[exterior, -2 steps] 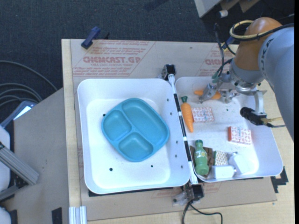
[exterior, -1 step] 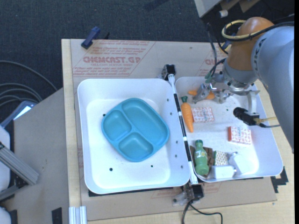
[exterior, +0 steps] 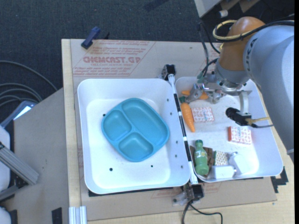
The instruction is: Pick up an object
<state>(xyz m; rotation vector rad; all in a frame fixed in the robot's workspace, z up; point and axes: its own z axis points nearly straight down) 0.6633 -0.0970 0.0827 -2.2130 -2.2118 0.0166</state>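
My gripper (exterior: 204, 91) hangs low over the far left corner of the right bin (exterior: 266, 139), below the arm's orange band. An orange carrot (exterior: 188, 116) lies along that bin's left wall, just in front of the gripper. A small orange and green piece (exterior: 188, 95) sits right beside the gripper at the far corner; whether they touch I cannot tell. A red-patterned white packet (exterior: 202, 115) lies next to the carrot, and a second one (exterior: 239, 134) lies further right. A green bottle (exterior: 201, 158) rests near the front left corner.
The left bin (exterior: 88, 125) holds a blue divided plate (exterior: 135, 129). At the right bin's front lie a brown packet (exterior: 216, 158) and a white object (exterior: 226, 170). A black clip (exterior: 168, 71) sits where the bins meet at the far side.
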